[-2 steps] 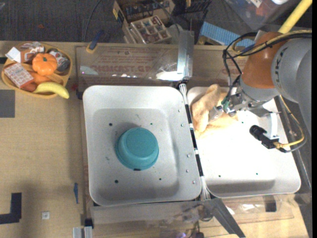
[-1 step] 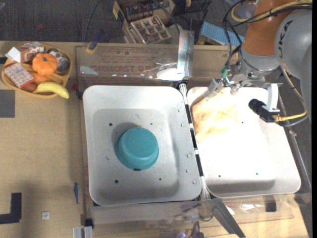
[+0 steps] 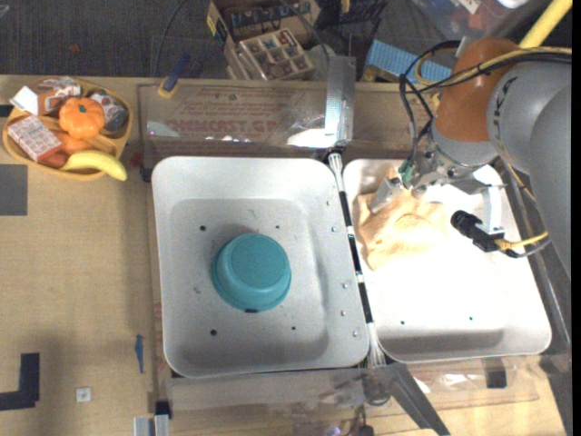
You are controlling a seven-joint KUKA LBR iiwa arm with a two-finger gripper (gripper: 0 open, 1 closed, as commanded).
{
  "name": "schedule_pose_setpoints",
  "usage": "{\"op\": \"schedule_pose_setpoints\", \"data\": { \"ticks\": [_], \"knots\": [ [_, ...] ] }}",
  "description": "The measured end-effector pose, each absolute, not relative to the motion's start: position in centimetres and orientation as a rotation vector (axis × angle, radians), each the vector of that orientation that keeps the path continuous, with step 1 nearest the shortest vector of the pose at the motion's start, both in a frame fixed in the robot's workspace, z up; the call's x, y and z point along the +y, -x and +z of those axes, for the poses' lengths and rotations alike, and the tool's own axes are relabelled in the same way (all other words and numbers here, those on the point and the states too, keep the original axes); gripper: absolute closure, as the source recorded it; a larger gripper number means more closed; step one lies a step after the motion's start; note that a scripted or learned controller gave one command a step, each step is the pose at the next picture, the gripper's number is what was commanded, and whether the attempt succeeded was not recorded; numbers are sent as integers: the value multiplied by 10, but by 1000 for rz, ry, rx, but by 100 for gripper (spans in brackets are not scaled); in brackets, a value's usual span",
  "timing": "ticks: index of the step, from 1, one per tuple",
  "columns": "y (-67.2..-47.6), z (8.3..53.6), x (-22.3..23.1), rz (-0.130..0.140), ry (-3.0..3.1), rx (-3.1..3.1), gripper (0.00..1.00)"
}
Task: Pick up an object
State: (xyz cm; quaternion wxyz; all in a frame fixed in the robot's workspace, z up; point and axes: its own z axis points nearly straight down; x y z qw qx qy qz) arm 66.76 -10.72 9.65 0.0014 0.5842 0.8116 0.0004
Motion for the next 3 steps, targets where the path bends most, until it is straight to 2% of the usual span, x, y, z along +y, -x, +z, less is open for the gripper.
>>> {"op": "schedule_pose_setpoints", "data": {
  "ticks": [1, 2, 3],
  "knots": [
    [-647, 186, -79, 2, -1953, 2455, 0],
    [-640, 96, -103, 4, -1905, 2491, 0],
    [-641, 107, -105, 6, -1905, 2486, 100]
  ]
}}
